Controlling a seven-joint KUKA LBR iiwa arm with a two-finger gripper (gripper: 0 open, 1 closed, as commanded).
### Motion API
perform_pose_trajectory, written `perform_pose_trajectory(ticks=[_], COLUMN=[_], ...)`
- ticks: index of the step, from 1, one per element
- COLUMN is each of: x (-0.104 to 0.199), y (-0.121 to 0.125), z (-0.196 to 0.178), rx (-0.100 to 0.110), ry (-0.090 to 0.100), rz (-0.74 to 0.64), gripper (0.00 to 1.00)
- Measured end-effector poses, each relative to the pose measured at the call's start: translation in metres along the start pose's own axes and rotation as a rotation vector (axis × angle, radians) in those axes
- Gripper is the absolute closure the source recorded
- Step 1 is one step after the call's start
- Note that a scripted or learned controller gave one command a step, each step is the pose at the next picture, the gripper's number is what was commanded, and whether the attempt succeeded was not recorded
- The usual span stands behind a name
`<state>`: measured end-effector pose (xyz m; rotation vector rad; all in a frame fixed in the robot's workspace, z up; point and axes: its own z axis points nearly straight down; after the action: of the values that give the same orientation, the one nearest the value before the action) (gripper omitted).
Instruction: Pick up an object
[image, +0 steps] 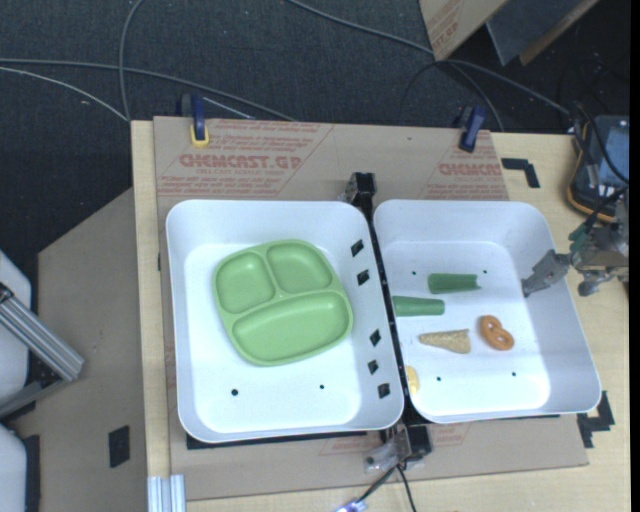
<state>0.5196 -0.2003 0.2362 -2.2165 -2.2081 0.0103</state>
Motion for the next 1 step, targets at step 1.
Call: perform_pose_trajectory(ticks=[1], x=[0.0006], y=[0.0027], z=[-0.0069], rx=[-0.013], ry=[-0.004], rz=[-0.004], gripper=[0.00])
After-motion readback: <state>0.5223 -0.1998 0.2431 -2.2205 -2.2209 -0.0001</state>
